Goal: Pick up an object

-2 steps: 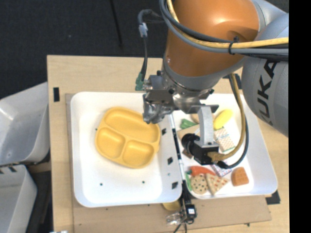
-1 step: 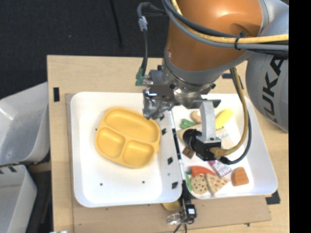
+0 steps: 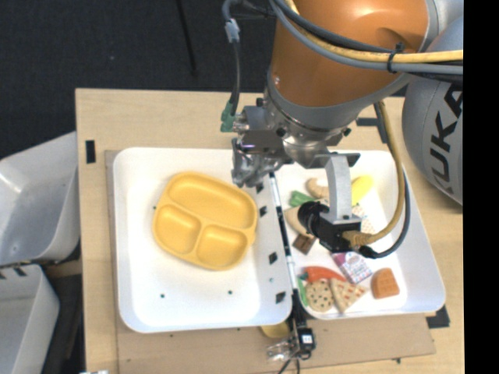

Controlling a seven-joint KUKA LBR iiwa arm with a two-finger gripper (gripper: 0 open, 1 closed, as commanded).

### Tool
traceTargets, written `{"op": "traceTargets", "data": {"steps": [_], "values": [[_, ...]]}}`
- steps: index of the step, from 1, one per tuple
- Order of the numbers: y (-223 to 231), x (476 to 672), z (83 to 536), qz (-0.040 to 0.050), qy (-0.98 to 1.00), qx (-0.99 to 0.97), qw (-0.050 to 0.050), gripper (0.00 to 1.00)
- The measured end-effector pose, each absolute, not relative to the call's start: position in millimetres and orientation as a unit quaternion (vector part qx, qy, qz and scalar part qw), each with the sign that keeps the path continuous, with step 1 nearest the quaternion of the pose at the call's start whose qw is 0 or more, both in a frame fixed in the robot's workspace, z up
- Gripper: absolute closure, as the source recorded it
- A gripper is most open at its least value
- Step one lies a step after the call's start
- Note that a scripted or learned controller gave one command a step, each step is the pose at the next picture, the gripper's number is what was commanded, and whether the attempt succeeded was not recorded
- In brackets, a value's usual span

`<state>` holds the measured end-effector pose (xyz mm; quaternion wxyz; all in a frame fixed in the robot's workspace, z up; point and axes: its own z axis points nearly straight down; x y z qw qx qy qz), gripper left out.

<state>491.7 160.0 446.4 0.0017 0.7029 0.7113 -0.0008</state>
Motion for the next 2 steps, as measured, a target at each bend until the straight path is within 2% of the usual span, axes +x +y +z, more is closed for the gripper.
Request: {"op": "traceTargets", "data": {"steps": [1,2], "values": [[82.5,489.6,389.0,-0.0027,0.705,0.709,0.000,1.00],[64.0,490.2,435.1,0.0017,0.707,0.708,0.002,1.00]]}}
